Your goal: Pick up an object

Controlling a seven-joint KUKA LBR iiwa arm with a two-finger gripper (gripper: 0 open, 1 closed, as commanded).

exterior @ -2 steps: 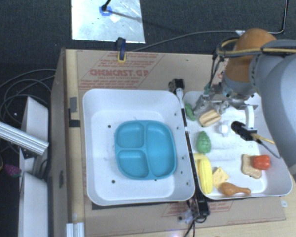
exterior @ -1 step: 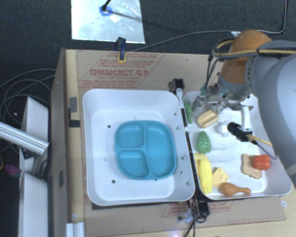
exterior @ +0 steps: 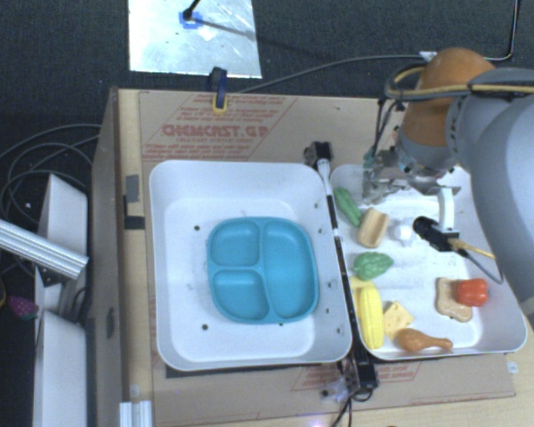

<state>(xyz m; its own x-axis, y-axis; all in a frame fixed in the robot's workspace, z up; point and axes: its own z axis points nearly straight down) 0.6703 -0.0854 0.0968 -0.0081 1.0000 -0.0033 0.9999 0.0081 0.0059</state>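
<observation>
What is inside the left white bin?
Left white bin holds a light-blue divided plastic plate, its three compartments bare. The bin floor beneath the plate is covered.

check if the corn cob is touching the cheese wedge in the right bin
Touching. The camera view shows the corn cob lying with its right side against the cheese wedge, no white floor between them.
</observation>
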